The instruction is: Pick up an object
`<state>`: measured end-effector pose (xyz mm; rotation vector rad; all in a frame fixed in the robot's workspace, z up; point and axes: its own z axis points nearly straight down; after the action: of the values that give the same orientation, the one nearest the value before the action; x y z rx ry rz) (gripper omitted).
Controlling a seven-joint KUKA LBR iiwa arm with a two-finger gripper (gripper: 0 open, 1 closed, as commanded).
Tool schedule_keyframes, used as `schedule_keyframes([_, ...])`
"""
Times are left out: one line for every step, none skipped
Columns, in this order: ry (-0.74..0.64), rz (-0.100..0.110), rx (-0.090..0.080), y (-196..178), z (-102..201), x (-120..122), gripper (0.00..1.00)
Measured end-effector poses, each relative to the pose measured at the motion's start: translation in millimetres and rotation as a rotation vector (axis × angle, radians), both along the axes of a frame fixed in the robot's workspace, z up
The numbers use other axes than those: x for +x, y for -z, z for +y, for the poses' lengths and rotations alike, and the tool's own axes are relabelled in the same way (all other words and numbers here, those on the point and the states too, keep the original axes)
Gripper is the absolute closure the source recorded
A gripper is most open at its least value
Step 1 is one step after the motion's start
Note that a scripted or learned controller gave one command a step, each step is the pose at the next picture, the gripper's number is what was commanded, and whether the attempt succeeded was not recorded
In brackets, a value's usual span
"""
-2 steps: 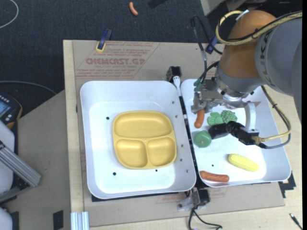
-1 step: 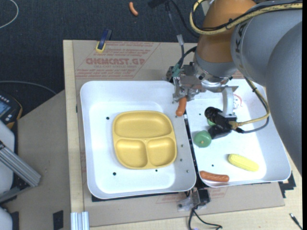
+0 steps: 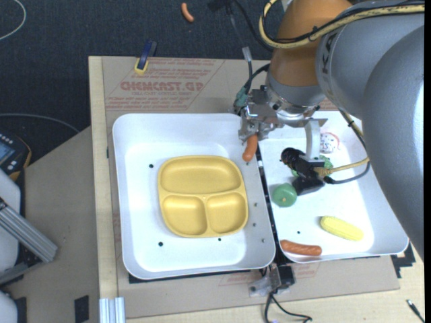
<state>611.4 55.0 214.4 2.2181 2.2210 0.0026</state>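
Observation:
My gripper (image 3: 252,132) hangs over the ridge between the two bins, near their far end. A small orange carrot-like piece (image 3: 250,149) stands upright between its fingers, just above the left bin's right rim, so the gripper is shut on it. In the right bin (image 3: 379,200) lie a green ball (image 3: 284,195), a yellow corn-like piece (image 3: 341,228), an orange-red sausage (image 3: 301,248) at the front edge and a small white round piece (image 3: 328,142) near the wrist. The grey arm hides the right bin's far right corner.
A yellow divided plate (image 3: 202,195) lies in the middle of the left bin (image 3: 129,173). On the brown board behind the bins rests a blue and yellow clip (image 3: 144,58). A small orange piece (image 3: 187,11) lies on the dark floor beyond.

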Motion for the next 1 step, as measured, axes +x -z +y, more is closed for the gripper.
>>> schedule_keyframes([0.0,-0.001,0.0,-19.7,-5.6,3.7,1.0])
